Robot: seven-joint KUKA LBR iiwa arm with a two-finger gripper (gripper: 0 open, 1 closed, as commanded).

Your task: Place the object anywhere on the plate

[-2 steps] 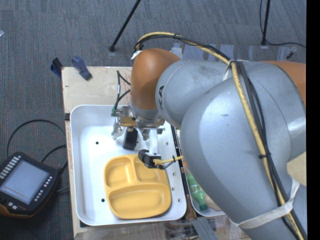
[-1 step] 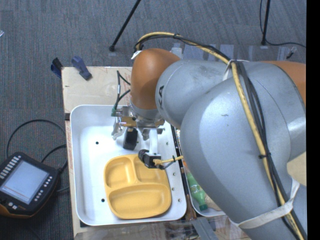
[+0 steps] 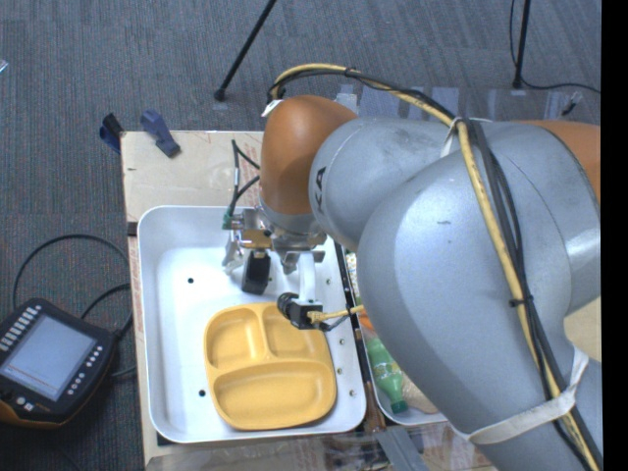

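A yellow plate (image 3: 267,366) with three compartments lies in the front half of the left white bin (image 3: 167,361). My gripper (image 3: 258,255) hangs low over the back of that bin, just beyond the plate's far edge. A small black thing (image 3: 255,274) shows right under the gripper, above the bin floor. Whether the gripper grips it or merely stands over it cannot be told. The arm's grey wrist and orange band hide the gripper from above.
The arm's bulk covers most of the right bin (image 3: 385,415), where a green object (image 3: 389,383) peeks out by the dividing wall. A teach pendant (image 3: 44,356) lies on the floor at left. Blue clamps (image 3: 157,130) sit at the bench's back left corner.
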